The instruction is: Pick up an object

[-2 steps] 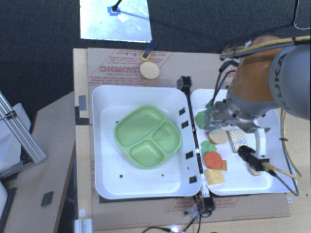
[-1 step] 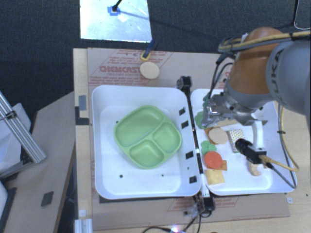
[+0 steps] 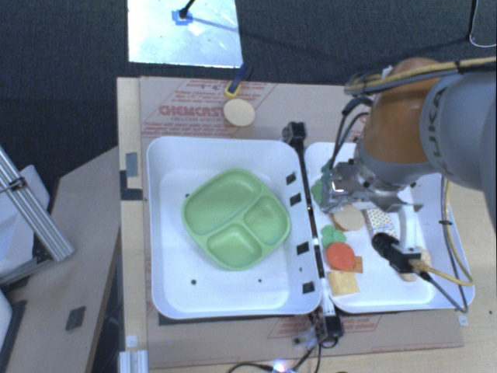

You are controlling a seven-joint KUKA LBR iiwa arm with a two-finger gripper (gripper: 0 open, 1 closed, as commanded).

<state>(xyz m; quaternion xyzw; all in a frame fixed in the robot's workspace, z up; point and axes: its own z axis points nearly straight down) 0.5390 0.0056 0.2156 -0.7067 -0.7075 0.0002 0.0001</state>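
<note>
The right bin (image 3: 435, 298) holds several toy food pieces along its left side. These are a tan round piece (image 3: 349, 220), a green piece (image 3: 331, 236), a red-orange round piece (image 3: 340, 256) and a yellow cracker-like square (image 3: 344, 284). A speckled pale piece (image 3: 380, 222) lies just right of the tan one. Another green piece (image 3: 318, 186) peeks out by the bin's left wall. My gripper (image 3: 335, 200) hangs low over the bin's upper left part, just above the tan piece and next to that green piece. The grey wrist hides what lies under it.
A green divided plate (image 3: 235, 218) lies in the left bin (image 3: 171, 286). Black clips (image 3: 295, 200) line the wall between the bins. A tan disc (image 3: 239, 113) rests on the cardboard behind the bins, below a shiny sheet (image 3: 184, 22).
</note>
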